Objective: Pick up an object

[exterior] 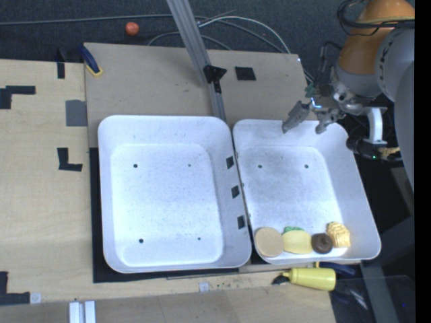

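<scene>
The gripper (307, 122) hangs over the right bin's (350, 180) upper edge, fingers apart and empty, so it should travel down-frame to the small objects (302, 241) clustered along the bottom wall and drop squarely over one.

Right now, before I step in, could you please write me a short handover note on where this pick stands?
Gripper: jaws spread open, holding nothing, poised over the far edge of the right bin.
Objects: a tan disc, a green piece, a yellow piece, a brown ring and a golden block are clustered along that bin's near edge. A yellow tool lies on the bench outside it.
Done: nothing picked.
Left: reach the cluster, grasp one object, lift.
</scene>
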### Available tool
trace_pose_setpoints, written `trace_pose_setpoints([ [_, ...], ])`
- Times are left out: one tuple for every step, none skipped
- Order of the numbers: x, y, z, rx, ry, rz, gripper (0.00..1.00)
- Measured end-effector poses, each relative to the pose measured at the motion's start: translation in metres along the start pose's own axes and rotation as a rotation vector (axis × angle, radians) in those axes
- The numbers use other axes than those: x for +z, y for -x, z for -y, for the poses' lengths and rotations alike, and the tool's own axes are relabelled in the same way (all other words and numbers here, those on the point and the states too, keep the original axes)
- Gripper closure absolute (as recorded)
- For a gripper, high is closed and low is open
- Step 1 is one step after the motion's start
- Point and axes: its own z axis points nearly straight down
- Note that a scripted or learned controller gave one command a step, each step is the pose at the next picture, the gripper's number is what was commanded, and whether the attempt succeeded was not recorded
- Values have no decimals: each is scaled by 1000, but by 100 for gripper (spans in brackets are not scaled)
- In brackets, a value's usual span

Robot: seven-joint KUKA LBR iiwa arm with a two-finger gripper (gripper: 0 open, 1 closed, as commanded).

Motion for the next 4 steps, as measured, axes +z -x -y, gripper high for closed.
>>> trace_pose_setpoints([
  [-74,-40,100,-7,13,-1,0],
  [-69,-15,30,-6,4,-1,0],
  [-96,-104,31,-13,7,-3,0],
  [-96,-33,4,-2,5,0,0],
])
